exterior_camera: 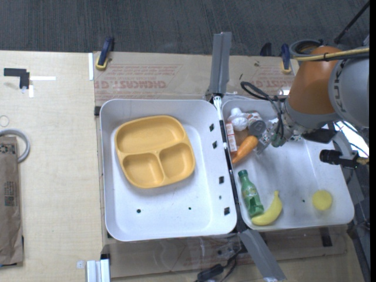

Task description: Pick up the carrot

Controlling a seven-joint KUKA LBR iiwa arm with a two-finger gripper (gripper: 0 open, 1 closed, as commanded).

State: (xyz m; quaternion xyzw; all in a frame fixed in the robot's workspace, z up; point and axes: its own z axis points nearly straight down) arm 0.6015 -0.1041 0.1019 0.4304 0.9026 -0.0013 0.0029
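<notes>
The orange carrot (243,149) lies slanted in the right bin (296,172), close to its left wall, with its lower end pointing to the front left. My gripper (266,138) sits right at the carrot's upper right end, low in the bin. Whether it grips the carrot is hidden by the wrist. The grey arm with its orange band (311,87) reaches in from the right above the bin's back part.
A white bottle (238,121) and a small package lie just behind the carrot. A green bottle (251,195), a banana (268,211) and a lemon (322,200) rest at the bin's front. The left bin (117,216) holds a yellow divided plate (154,150).
</notes>
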